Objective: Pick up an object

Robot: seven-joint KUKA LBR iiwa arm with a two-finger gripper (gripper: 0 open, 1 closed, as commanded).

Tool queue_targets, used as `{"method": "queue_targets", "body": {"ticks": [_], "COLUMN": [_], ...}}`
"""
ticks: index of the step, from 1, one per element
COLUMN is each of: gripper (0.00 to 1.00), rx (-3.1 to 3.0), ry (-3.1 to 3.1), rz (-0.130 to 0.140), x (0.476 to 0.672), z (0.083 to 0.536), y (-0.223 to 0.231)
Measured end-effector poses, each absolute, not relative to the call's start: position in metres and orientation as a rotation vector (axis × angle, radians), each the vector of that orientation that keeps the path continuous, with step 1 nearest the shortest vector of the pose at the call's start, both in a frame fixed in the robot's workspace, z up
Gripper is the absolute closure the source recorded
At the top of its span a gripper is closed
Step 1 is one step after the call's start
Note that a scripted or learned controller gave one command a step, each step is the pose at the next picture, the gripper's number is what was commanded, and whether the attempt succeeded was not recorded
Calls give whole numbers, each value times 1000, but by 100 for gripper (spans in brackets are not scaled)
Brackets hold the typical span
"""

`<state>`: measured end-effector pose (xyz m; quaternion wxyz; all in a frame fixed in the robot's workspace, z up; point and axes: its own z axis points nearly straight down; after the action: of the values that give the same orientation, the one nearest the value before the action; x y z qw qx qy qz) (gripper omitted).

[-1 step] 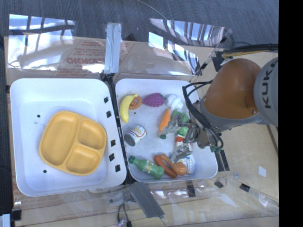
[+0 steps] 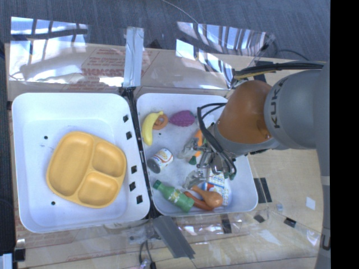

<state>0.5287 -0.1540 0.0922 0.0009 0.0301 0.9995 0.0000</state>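
- Nearest the front wall of the right bin (image 2: 247, 203), the green bottle (image 2: 173, 195) lies with its long axis running left-right.
- Just above it hangs the gripper (image 2: 197, 162), fingers spread, nothing between them.
- Farther back: can (image 2: 161, 158), banana (image 2: 148, 128), purple fruit (image 2: 182, 118).

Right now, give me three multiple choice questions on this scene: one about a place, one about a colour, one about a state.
1. Where is the yellow tray?
A. left bin
B. right bin
C. on the floor

2. What colour is the bottle?
A. red
B. green
C. blue

3. How does the can rest?
A. upright on the tray
B. held in the air
C. on its side in the bin

Answers: 1 A, it fills the left bin. 2 B, its body is green. 3 C, it rests on the right bin floor, tipped over.
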Motion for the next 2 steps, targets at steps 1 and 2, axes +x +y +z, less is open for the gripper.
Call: {"method": "queue_targets", "body": {"ticks": [1,2], "gripper": [0,100], "rx": [39,27], "ry": [3140,3139], "rz": [1,0], "x": [560,561], "z": [93,104], "y": [-141,-139]}}
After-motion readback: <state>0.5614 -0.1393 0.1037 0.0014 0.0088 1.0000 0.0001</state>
